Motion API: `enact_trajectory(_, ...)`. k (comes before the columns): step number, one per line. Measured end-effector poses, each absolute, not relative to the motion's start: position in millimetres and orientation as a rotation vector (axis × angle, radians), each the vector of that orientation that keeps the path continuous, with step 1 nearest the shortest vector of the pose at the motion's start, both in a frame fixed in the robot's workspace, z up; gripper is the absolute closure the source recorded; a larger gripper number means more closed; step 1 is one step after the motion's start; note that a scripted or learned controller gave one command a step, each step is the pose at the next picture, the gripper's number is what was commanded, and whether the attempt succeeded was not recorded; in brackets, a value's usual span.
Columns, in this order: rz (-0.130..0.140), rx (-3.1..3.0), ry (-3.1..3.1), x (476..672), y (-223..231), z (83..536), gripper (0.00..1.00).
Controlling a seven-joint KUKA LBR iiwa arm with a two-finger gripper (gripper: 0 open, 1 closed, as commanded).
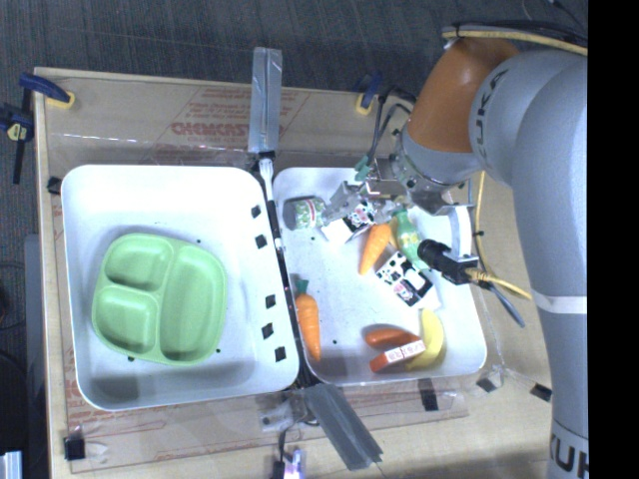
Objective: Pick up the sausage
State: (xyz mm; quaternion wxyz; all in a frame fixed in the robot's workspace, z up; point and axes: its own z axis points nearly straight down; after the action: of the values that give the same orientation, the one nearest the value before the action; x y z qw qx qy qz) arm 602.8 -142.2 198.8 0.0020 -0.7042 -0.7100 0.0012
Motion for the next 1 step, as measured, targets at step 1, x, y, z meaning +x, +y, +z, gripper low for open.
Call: enact_trajectory(1,0.0,-2.172,-2.27,538.4,-194.4,106.4,0.0)
